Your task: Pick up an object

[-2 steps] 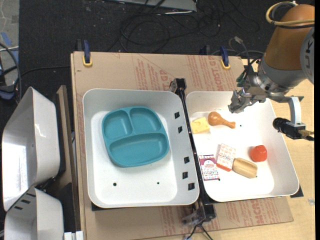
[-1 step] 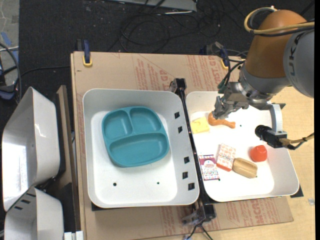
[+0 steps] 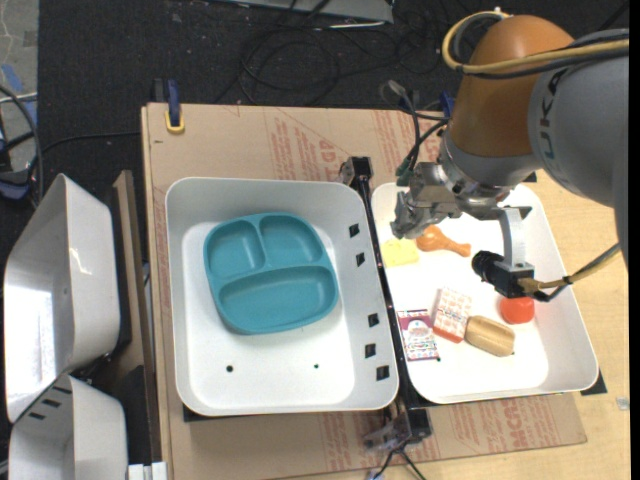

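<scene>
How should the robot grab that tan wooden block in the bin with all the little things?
Probably from straight above, pinching the tan wooden block across its short width. It lies flat and longways in the right bin, so its narrow sides look easiest to close on. The red piece and small pink box sit close by, so the fingers should drop into the gaps carefully.

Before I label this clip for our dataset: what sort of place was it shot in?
Most likely a robotics lab test bench, not a kitchen. A grey and orange arm reaches over two white bins set on a cardboard sheet, loose cables trail across the dark floor, and the bins hold toy-like items such as a teal divided plate.
</scene>
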You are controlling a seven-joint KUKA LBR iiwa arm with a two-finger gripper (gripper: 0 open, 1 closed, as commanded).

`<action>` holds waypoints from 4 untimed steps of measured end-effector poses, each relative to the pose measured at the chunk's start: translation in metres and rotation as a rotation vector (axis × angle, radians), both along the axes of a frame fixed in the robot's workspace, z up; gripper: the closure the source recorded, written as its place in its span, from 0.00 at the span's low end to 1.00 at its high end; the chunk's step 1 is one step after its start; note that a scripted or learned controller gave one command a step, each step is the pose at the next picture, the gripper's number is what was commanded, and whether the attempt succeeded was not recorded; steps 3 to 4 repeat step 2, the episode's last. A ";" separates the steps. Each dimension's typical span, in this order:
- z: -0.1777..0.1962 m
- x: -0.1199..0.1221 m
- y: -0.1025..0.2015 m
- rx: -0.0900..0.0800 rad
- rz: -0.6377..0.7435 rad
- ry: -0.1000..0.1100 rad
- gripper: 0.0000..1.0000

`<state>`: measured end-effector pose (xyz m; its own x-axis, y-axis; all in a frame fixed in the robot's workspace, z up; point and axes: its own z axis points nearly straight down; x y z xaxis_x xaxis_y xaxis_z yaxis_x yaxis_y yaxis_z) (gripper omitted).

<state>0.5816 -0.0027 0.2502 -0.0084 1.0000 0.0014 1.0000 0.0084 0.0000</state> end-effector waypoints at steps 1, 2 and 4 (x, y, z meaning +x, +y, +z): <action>0.003 -0.012 0.052 0.001 0.001 0.002 1.00; -0.012 -0.022 0.095 -0.001 -0.001 0.003 1.00; -0.012 -0.022 0.095 -0.001 -0.001 0.003 1.00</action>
